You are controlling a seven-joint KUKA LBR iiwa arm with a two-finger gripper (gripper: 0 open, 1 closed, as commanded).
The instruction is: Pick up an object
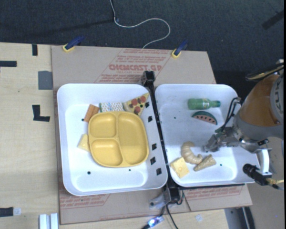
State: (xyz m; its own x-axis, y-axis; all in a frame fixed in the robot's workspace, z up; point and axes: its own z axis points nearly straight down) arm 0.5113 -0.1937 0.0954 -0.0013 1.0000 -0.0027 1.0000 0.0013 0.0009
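Overhead slanted view of a bench [19, 142] that carries a cardboard sheet [133, 63] on which two shallow white bins sit side by side, touching along their inner walls. The left bin [69, 175] holds a yellow divided plate [118, 139] with three compartments, lying near the bin's centre; several flat pieces are partly tucked under its edges, among them an orange-brown piece [91, 112] at the upper left, a patterned piece [110, 107] along the top, a pizza-like slice [138, 102] at the upper right, and a pale yellow piece [82, 142] at the left. The right bin [174, 92] holds a green bottle [203, 103] lying on its side near the far wall, a watermelon slice [205, 117] just below it, a pale curved croissant-like object [188, 151] toward the near side, a tan ridged piece [205, 162] touching or just beside that object, and a yellow cheese-like block [179, 167] near the bin's lower left corner. The grey arm with its orange band [257, 106] enters from the right, and the hand [214, 143] is lowered inside the right bin, just right of the croissant-like object and above the tan ridged piece; whether its fingers are apart or together cannot be told, and no object is seen between them. A thin white cable [148, 25] loops across the dark floor beyond the bench.
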